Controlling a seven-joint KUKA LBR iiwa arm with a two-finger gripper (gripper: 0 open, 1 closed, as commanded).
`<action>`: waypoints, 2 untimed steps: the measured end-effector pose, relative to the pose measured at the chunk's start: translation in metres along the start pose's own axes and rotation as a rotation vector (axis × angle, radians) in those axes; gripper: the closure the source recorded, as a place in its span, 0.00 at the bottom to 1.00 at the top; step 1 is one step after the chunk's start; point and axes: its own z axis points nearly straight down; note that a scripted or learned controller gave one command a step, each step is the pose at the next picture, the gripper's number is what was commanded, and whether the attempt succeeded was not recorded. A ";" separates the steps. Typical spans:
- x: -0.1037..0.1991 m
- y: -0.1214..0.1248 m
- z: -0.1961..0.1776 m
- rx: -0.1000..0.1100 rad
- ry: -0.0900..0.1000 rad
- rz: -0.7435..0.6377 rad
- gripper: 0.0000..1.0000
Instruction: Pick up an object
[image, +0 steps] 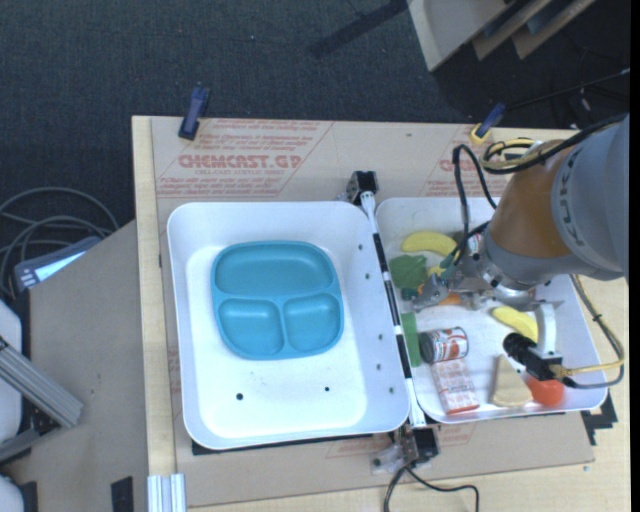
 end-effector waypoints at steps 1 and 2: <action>-0.033 0.107 -0.049 -0.002 -0.001 -0.001 0.00; -0.081 0.106 0.000 0.001 -0.001 0.001 0.00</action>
